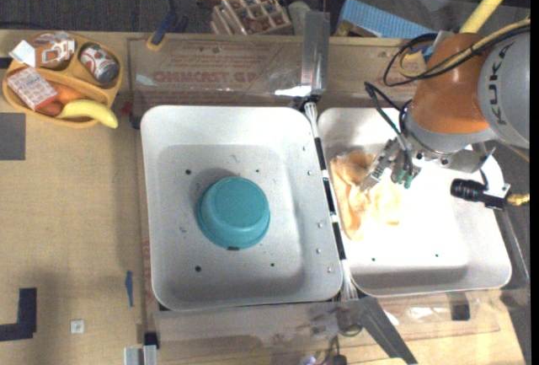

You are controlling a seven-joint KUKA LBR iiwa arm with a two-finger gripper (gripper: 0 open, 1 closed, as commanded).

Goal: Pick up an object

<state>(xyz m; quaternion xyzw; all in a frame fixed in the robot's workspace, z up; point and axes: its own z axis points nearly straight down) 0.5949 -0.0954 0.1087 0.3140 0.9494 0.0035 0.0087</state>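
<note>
Camera view from above: robot claw (389, 173), fingers' state unclear, hangs over the upper right edge of a crumpled yellow cloth (364, 193) lying down-left in the right bin (472, 271).

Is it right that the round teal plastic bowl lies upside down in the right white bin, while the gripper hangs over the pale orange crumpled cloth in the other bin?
Not quite. The camera view shows the round teal plastic bowl in the left white bin. The gripper hangs over the pale orange crumpled cloth in the right white bin.
</note>
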